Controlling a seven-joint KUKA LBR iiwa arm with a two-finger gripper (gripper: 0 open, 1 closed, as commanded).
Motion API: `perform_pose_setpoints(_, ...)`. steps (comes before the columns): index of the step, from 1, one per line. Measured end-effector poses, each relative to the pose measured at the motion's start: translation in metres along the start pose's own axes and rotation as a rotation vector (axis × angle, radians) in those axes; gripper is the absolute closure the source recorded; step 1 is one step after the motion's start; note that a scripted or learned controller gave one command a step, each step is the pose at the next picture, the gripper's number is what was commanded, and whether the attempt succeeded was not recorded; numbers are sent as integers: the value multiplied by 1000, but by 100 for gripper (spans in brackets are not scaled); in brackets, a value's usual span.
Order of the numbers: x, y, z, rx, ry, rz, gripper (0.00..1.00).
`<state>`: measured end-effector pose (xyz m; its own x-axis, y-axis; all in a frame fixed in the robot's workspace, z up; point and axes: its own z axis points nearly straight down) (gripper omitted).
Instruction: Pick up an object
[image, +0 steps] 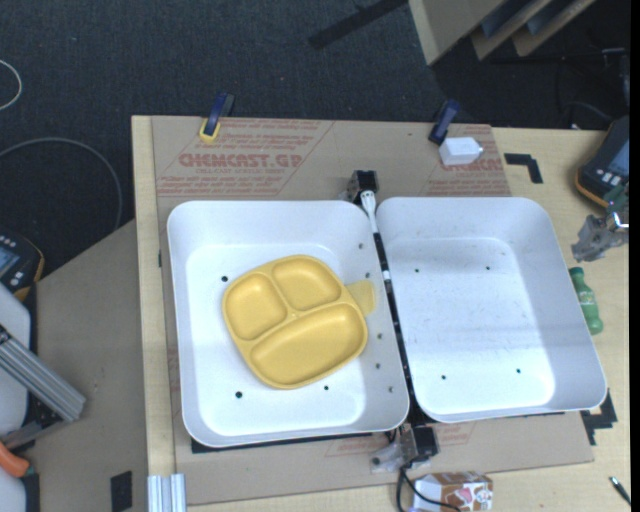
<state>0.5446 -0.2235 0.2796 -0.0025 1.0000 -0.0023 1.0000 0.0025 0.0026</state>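
Observation:
A yellow divided plate with three compartments lies flat in the left white bin, a little left of the bin's centre. A small yellow tab pokes out at the plate's right edge. My gripper sits at the far right of the view, outside the right bin and just past its upper right rim. It is small and partly cut off by the frame edge. Nothing is seen held in it.
A green, marker-like object lies on the bench beside the right bin's right rim, just below the gripper. A white block and clamps sit on the cardboard behind the bins. Cables and a connector run along the seam between the bins.

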Motion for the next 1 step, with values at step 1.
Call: perform_pose_setpoints(1,0,-1,20,6,4,2,100)
